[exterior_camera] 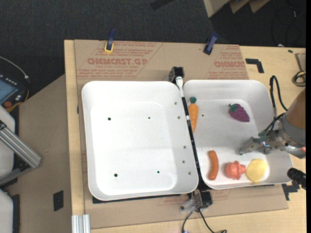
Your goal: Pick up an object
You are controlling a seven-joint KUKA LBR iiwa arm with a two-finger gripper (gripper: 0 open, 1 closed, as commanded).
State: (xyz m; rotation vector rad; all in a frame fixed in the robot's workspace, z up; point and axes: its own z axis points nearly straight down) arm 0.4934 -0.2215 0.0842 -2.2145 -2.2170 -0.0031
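The right bin [221,89] holds several toy foods. An orange carrot [193,115] lies along its left wall, and purple grapes [239,112] sit toward the back. Along the front lie an orange-red sausage [213,164], a pink-red lumpy toy [234,170] and a yellow lemon [256,170]. My gripper [246,146] reaches in from the right and hovers just above and behind the pink toy and the lemon. It is open, and nothing is between its fingers.
The left bin [92,130] stands beside the right one, joined to it by a black divider strip [187,125]. Both rest on a cardboard sheet [146,57] held by clamps at the back. Cables run along the right edge.
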